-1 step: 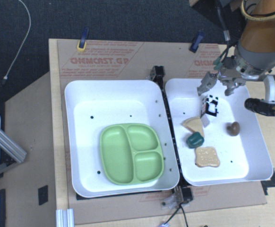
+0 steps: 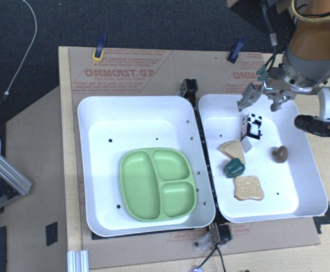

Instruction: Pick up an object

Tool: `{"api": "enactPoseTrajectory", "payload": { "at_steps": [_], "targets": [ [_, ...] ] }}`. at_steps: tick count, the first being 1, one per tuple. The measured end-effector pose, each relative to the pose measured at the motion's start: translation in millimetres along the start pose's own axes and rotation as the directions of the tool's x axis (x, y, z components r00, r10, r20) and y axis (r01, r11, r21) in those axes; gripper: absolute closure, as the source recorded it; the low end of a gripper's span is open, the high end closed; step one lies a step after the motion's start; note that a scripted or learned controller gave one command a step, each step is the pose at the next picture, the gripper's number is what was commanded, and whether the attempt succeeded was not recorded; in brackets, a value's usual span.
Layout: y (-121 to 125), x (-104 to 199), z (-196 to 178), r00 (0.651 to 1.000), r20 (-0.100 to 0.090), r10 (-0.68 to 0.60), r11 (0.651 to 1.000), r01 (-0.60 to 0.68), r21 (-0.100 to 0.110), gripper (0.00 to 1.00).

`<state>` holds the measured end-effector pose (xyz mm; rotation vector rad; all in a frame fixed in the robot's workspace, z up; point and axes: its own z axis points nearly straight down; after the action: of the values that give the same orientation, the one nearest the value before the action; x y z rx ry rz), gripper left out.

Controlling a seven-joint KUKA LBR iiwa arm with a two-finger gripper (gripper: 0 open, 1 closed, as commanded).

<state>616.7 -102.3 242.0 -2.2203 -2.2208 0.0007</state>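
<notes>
We find the gripper (image 2: 265, 99) at upper right over the right bin (image 2: 307, 174), jaws apart, holding nothing.

"CHEMCAST GP" in red, repeated, on brown board (image 2: 125, 72)

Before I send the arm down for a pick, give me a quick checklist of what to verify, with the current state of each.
1. Hand open: ok, fingers spread.
2. Hand carrying nothing: ok, nothing between the fingers.
3. Targets in the right bin: ok, teal piece, toast, brown ball, wedge, black-and-white block.
4. Isolated target: ok, the ball lies apart.
5. Teal piece free: not ok, it touches the wedge.
6. Hand height above the bin: cannot tell.
</notes>
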Motion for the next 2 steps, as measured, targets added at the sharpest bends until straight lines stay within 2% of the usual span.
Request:
{"api": "enactPoseTrajectory", "payload": {
  "at_steps": [1,2],
  "targets": [
    [2,-3,63,1.0,0.0,0.0,1.0,0.0,0.005,0.0],
    [8,-3,121,1.0,0.0,0.0,1.0,0.0,-0.002,0.0]
  ]
}}
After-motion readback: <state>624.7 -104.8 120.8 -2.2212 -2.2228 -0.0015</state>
